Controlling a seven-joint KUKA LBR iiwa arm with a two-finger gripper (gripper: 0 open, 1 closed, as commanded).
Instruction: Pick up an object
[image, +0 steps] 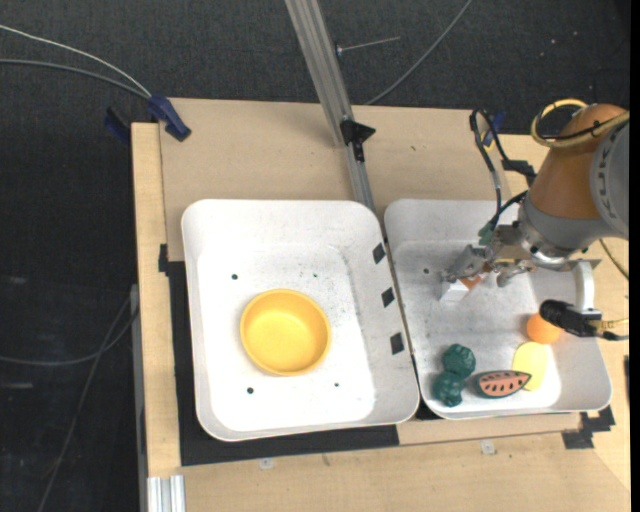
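- The arm (575, 180) is reaching in over the right bin (420, 225), its gripper (470, 278) hanging above that bin's middle; whether the fingers are released or clenched I cannot tell
- A small white and red object (457, 291) is lying just beside the gripper tip; contact is unclear
- A green toy (453, 374), a watermelon slice (501, 383) and a yellow piece (533, 362) are sitting along the right bin's near edge; an orange ball (541, 329) is resting by its right edge
- A yellow bowl (285, 331) is sitting upright in the left bin (215, 230), toward its near edge
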